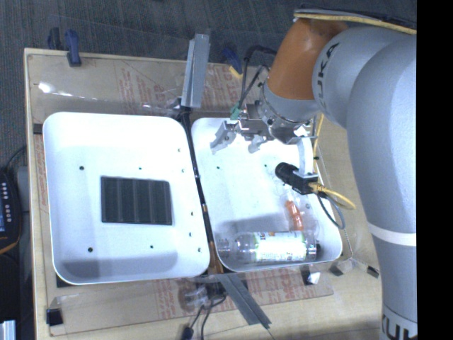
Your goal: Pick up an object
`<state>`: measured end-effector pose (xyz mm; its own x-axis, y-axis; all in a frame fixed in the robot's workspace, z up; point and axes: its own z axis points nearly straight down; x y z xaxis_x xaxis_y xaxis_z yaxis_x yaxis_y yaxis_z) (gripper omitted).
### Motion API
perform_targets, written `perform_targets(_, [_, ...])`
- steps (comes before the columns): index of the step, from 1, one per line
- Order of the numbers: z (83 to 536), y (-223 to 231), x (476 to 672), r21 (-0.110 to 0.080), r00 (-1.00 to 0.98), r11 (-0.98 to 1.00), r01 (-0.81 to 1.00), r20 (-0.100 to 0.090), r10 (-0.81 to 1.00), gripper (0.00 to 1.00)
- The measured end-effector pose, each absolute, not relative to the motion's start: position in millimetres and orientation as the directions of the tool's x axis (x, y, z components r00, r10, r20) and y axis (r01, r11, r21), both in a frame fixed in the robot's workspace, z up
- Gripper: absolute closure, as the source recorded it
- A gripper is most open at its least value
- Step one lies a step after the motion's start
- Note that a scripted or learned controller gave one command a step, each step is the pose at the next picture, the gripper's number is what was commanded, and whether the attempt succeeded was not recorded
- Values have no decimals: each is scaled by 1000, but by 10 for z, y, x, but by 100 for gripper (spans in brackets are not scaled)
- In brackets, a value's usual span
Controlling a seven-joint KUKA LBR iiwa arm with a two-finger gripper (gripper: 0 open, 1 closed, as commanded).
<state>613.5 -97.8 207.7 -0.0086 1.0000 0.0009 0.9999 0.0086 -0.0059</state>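
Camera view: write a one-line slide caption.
Pincer open over the right bin; a clear bottle lies along its near edge.
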Motion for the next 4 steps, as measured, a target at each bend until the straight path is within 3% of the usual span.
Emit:
perform_targets(1, [2173, -967, 6137, -8, -14, 14, 1000, 2, 1000, 100])
perform_targets(2, [1916, -890, 6087, -6, 132, -132, 991, 0, 991, 100])
perform_targets(3, [3903, -1560, 5852, 1, -48, 48, 999, -1, 999, 100])
perform_targets(4, [2803, -2020, 5472, -3, -43, 43, 999, 0, 999, 100])
